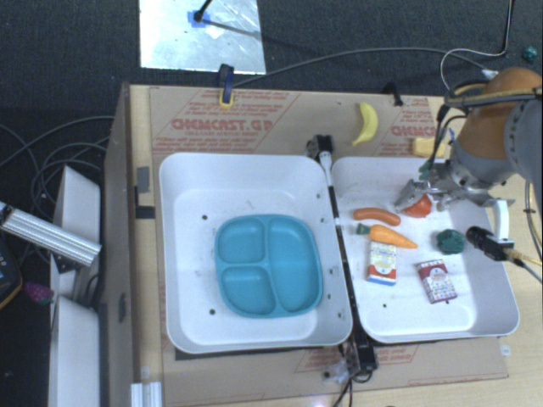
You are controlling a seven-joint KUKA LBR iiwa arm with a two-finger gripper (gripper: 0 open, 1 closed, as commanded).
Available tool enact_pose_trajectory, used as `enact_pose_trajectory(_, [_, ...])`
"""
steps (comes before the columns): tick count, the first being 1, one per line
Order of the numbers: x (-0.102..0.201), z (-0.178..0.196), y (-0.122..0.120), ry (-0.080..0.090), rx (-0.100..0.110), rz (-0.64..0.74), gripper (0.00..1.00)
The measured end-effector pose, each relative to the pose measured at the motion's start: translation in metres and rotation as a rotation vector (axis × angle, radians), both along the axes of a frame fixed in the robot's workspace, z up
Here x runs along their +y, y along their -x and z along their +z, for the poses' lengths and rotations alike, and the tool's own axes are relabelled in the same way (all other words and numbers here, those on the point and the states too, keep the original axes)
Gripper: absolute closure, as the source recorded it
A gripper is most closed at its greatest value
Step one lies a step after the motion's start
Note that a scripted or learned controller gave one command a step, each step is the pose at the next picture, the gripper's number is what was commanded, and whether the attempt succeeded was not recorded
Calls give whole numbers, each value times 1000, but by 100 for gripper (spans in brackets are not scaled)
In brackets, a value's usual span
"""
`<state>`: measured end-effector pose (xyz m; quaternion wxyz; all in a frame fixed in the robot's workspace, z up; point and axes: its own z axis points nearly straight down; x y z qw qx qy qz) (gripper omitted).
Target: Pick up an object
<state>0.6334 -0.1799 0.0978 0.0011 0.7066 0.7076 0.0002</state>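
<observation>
My gripper (413, 197) hangs low over the back of the right bin (496, 316), reaching in from the right. A small red object (419, 208) lies right at its tip, partly covered by it; whether it is gripped is unclear. In front of it are an orange-red sausage (376, 216), a carrot (394, 236) and a small green piece (362, 228). Nearer the front are a white and orange carton (383, 264) and a red box (436, 281). A dark green lump (450, 241) sits to the right.
The left bin (182, 193) holds a blue divided plate (268, 264). A banana (366, 124) and a pale yellow item (422, 147) lie on the board behind the right bin. The divider between the bins (337, 236) runs close to the sausage.
</observation>
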Motion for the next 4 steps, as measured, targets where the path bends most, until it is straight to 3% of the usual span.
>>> enact_pose_trajectory(1, [56, -14, 50, -2, 1, 2, 0])
enact_pose_trajectory(2, [10, -13, 136, 0, 1, -2, 0])
enact_pose_trajectory(3, [26, -14, 147, -2, 1, -1, 0])
enact_pose_trajectory(4, [78, -13, 114, -2, 0, 2, 0])
